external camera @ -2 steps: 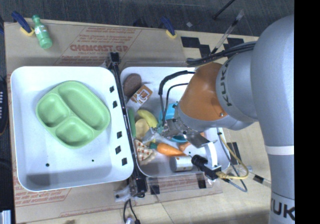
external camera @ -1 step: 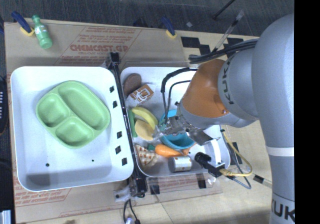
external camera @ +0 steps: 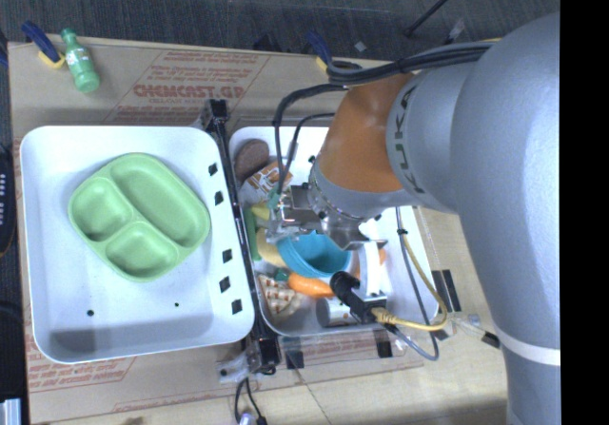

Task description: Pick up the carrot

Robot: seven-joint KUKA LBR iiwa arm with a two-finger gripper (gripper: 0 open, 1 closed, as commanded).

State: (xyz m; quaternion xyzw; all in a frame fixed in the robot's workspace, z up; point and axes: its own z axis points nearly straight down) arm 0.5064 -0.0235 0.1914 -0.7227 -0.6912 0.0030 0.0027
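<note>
The carrot (external camera: 310, 285) is orange and lies in the right bin (external camera: 249, 142), near its front, just below a blue bowl (external camera: 319, 253). The arm covers most of that bin. My gripper (external camera: 297, 214) hangs over the bin's middle, above the blue bowl and behind the carrot. Its tips are lost among cables and objects.
The left bin (external camera: 57, 223) holds a green divided plate (external camera: 139, 214). Around the carrot sit a brown round item (external camera: 252, 159), yellow and green pieces (external camera: 262, 223) and a waffle-like piece (external camera: 277, 296). A green bottle (external camera: 81, 62) stands on the cardboard at back left.
</note>
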